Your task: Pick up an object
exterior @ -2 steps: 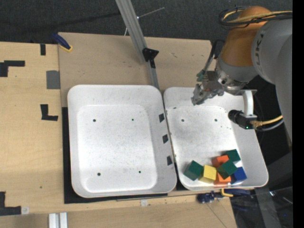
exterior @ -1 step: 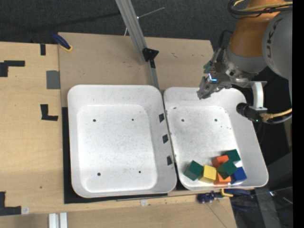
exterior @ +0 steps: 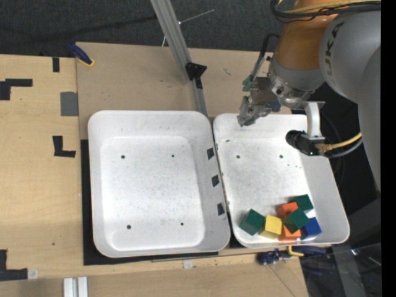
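Several small blocks lie bunched in the near right corner of the right bin (exterior: pixel 247 166): a dark green block (exterior: pixel 252 221), a yellow block (exterior: pixel 271 226), an orange block (exterior: pixel 286 210), a second green block (exterior: pixel 297 218) and a blue block (exterior: pixel 311 228). My gripper (exterior: pixel 246 117) hangs over the far left corner of that bin, well away from the blocks. I see nothing between its fingers, which look close together.
The left bin (exterior: pixel 151 178) sits beside the right one, its wall touching at the middle. A slanted metal post (exterior: pixel 176 36) stands behind the bins. A black cable fitting (exterior: pixel 303 141) juts over the right bin's far right edge.
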Controlling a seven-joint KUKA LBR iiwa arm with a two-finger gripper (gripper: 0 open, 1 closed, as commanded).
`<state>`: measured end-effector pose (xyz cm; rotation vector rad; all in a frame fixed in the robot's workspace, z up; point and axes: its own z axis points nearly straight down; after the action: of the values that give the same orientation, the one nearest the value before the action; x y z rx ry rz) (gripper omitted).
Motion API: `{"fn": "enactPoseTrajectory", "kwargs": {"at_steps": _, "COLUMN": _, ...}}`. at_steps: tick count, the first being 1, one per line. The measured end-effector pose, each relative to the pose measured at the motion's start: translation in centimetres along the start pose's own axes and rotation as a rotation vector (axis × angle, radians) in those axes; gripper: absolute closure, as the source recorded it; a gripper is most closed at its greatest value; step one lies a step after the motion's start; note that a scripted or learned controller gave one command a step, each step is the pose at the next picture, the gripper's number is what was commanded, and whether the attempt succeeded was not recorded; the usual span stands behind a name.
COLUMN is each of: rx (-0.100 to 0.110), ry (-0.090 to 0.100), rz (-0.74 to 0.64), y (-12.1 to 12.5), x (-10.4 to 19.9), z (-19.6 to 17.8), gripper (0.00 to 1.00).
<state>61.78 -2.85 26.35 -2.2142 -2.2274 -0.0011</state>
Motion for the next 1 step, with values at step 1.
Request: {"fn": "enactPoseTrajectory", "kwargs": {"at_steps": 1, "rx": 0.001, "ry": 0.000, "rz": 0.000, "y": 1.07, "x": 5.16, "z": 0.39, "gripper": 1.00}}
